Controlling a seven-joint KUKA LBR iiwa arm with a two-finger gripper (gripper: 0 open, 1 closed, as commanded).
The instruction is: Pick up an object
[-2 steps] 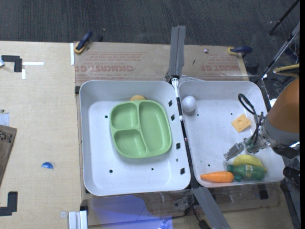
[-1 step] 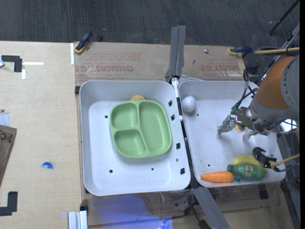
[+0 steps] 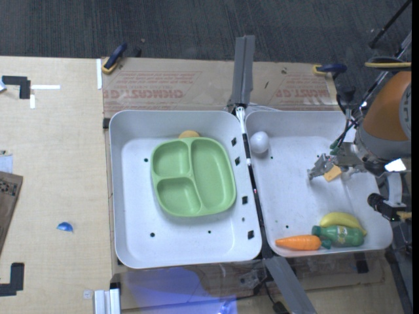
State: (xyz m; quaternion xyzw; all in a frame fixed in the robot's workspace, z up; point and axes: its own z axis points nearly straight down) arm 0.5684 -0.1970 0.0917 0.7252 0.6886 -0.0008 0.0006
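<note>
A sheet of brown cardboard (image 3: 196, 84) with reversed red lettering is lying behind the two white bins (image 3: 131, 241), and blue clamps (image 3: 114, 56) are gripping its back edge, one at the left corner and another (image 3: 329, 69) towards the right. A grey upright bar (image 3: 243, 67) is standing at the rear where the bins are meeting. The light wooden bench (image 3: 52, 162) is stretching out to the left, carrying black corner brackets (image 3: 18, 85), a strip of white tape (image 3: 46, 87), a small blue piece (image 3: 64, 227) and the edge of a dark brown board (image 3: 6, 198). Dark grey carpet (image 3: 163, 12) is covering the floor beyond.
</note>
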